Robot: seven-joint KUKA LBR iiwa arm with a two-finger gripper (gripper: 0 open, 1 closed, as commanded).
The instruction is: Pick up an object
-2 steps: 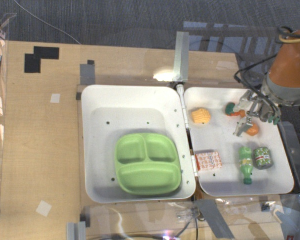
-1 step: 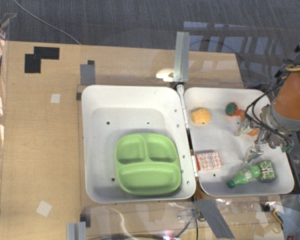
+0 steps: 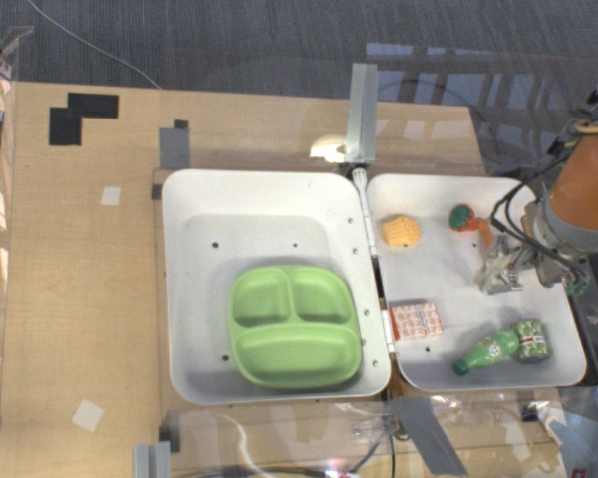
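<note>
My gripper [image 3: 500, 273] hangs low over the right bin [image 3: 431, 361], near its right side, under the grey wrist with the orange band. It is open, with nothing between its fingers. A small red and green toy with an orange tip [image 3: 466, 219] lies just up and left of it. A yellow corn-like piece [image 3: 401, 231] rests near the bin's upper left. A red and white patterned box [image 3: 416, 320] sits at the lower left. A green bottle [image 3: 502, 347] lies on its side below the gripper.
The left bin [image 3: 194, 217] holds a green divided plate [image 3: 294, 325] in its lower half. A metal post [image 3: 362, 113] stands behind the seam between the bins. The wooden bench [image 3: 80, 297] stretches to the left.
</note>
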